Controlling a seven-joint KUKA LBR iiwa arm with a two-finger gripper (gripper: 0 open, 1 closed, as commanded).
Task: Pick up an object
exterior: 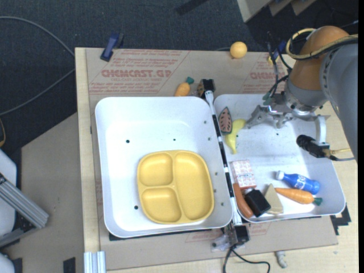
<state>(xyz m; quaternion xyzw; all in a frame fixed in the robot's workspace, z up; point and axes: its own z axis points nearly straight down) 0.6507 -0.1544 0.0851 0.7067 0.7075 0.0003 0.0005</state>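
Over the right bin (339, 193), at its far end, the gripper (272, 114) hangs from the grey arm (341, 78) with its metal linkage splayed out. Whether the fingers stand wide or narrow cannot be told from this slant, and nothing shows between them.

Nearest to the fingers, just off toward the divider between the 2 bins, lies a yellow banana (232, 134), with a watermelon slice (225, 120) touching it on its far side. Well apart from the fingers, toward the near end of the bin, sits the rest of the clutter: a small pink-and-white box (243, 173), a black block (257, 202) lying over a red sausage-like piece (243, 205), a tan wedge (274, 201), an orange carrot (294, 195) and a blue bottle (300, 181) just beyond it. The left bin (114, 152) holds a yellow 3-compartment tray (175, 185).

No object is picked yet, and the banana looks the likeliest target. The risks, as I judge them: it rests close against the bin wall and the watermelon slice, so a finger coming down could land on the rim or on the slice and simply push the fruit aside. Its curved, smooth skin could also squirt out of a closing grip. Descending on the bare floor where the gripper now hangs would close on nothing.
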